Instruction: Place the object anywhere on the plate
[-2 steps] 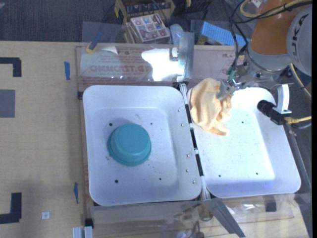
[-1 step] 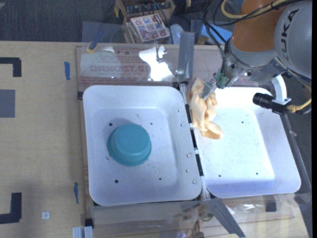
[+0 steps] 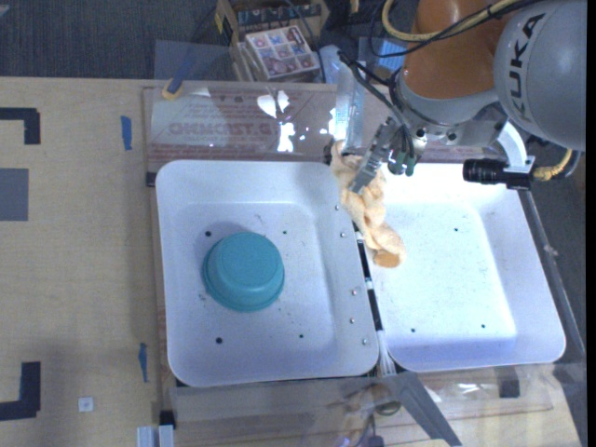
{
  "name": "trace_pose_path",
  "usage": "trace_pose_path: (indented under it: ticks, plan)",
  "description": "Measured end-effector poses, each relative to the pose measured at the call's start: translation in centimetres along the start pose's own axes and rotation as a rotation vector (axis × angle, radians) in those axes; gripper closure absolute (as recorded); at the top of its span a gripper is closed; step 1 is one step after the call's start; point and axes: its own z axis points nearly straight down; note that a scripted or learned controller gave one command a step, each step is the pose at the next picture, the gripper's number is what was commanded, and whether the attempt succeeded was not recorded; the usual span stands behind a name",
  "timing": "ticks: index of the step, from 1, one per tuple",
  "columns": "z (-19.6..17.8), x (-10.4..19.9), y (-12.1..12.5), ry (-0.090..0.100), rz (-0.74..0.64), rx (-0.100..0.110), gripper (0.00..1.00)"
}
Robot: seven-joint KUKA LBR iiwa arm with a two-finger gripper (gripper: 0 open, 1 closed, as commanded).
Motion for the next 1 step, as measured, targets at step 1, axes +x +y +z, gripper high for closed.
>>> trace_pose_path:
  ticks: [1]
  plan:
    - [0.53,2.38,5.55,-0.003,-0.401,-0.003,1.00]
